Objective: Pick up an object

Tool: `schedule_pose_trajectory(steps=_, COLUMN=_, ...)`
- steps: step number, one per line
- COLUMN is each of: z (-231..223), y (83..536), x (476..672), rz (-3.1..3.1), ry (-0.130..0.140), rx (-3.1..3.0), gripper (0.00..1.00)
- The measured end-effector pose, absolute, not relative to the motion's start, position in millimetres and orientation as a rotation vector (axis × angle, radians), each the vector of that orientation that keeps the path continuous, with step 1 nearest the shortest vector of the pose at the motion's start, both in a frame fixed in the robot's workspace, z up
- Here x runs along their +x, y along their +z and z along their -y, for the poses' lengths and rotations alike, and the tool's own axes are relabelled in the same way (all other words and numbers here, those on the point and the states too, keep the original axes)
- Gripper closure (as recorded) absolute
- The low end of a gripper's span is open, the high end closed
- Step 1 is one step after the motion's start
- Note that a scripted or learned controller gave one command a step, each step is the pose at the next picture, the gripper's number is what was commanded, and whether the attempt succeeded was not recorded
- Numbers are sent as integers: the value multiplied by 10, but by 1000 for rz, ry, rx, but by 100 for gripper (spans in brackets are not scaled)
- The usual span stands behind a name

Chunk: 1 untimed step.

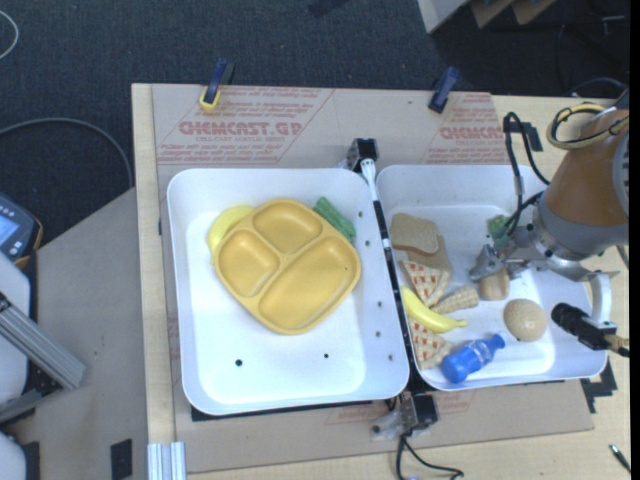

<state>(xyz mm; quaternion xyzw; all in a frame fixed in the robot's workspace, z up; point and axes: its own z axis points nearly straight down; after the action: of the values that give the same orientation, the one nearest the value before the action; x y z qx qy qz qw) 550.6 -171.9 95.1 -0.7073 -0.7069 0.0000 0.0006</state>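
In the right bin (440, 183), the metal end effector (492, 268), grip state unclear, hovers beside a waffle (425, 280).

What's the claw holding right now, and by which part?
Cannot be told. The claw is down in the right bin, right against a small tan item, but the view doesn't show anything between its fingers.

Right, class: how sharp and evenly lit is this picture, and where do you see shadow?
Camera view: light is soft and even, with no strong glare on the white bins; the yellow divided tray looks fairly sharp; the gripper is small and murky; faint shadow sits under the arm.
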Motion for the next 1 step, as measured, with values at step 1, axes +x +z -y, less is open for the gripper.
schedule_pose_trajectory(steps=1, z=1736, y=1381, x=5495, rz=2225, ry=-3, rx=-2225, gripper=100)
